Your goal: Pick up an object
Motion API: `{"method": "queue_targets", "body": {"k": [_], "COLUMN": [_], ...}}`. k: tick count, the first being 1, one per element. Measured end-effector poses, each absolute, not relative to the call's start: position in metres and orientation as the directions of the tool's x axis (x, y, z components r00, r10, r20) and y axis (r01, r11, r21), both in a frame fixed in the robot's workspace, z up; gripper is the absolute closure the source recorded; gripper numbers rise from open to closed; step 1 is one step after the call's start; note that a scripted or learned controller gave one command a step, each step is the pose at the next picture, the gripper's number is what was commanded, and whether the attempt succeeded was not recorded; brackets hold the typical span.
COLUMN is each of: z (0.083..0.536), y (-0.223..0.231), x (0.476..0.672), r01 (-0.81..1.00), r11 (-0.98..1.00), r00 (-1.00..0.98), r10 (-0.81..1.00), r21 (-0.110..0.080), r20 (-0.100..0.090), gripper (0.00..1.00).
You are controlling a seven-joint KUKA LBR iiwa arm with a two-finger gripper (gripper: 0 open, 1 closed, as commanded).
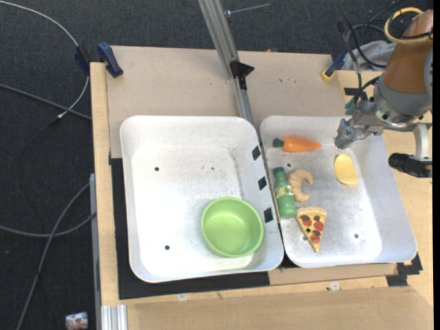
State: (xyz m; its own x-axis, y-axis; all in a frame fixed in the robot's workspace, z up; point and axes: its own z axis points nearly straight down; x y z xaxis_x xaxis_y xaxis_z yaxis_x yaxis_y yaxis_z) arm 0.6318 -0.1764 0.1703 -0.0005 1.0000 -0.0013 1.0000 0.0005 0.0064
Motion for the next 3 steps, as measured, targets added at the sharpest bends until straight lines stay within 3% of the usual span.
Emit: {"method": "queue_targets", "body": {"k": [2,3], "z": [0.241,0.235], "y": [-0.179,-0.136], "x": [0.631,0.624], "r01": [1.0,1.0], "r11": [0.0,0.003], "r00": [0.0,-0.003], "r10": [1.0,1.0], "r21": [0.003,0.001], "r20": [-0.001,0.001], "gripper": [1.0,1.0]}}
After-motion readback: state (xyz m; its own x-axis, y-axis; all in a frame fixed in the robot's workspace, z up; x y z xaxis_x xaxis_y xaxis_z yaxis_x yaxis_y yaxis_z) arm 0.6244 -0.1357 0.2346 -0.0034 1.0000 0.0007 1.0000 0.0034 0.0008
